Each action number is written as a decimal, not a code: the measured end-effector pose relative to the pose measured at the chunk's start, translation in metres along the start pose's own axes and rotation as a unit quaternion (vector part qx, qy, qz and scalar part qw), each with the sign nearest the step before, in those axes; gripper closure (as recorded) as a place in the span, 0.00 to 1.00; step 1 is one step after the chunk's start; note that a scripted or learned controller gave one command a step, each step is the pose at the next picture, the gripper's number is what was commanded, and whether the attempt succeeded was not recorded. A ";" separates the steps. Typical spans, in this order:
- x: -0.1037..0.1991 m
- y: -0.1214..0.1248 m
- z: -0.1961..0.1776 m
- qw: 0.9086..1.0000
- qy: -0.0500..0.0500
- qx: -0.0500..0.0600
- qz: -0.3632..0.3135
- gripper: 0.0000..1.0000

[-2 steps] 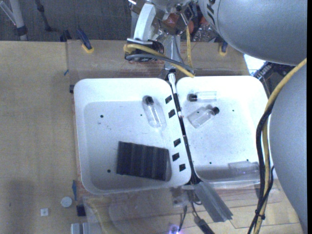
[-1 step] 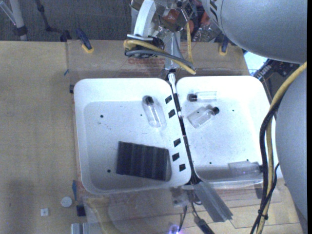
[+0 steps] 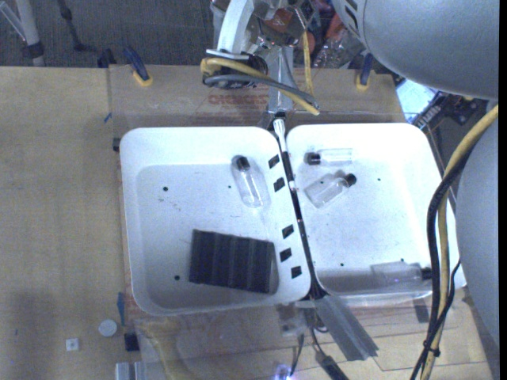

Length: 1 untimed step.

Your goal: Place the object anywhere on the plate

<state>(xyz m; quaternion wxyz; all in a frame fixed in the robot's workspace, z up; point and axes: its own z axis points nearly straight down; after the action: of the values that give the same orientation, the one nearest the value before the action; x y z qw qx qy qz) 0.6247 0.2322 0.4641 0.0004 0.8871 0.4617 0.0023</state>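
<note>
A dark ribbed rectangular plate (image 3: 231, 261) lies flat in the front part of the left bin (image 3: 150, 212). Just behind it, near the divider, lies a small clear bottle (image 3: 248, 182) with a dark cap. My gripper (image 3: 273, 18) hangs high at the top of the view, above the bench's back edge and behind both bins. Cables and the wrist housing crowd around it, and nothing can be made out in its grasp.
The right bin (image 3: 412, 212) holds three more clear bottles: one at the back (image 3: 329, 157), one mid-bin (image 3: 329, 190) and one at the front right (image 3: 400, 274). The grey arm (image 3: 428, 22) covers the upper right. Yellow cables (image 3: 238, 70) hang over the back edge.
</note>
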 end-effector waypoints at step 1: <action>0.002 -0.001 -0.010 1.000 0.001 -0.001 -0.002 1.00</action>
<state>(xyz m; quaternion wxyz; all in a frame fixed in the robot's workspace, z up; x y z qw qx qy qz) 0.6245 0.2344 0.4740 0.0006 0.8862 0.4633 0.0034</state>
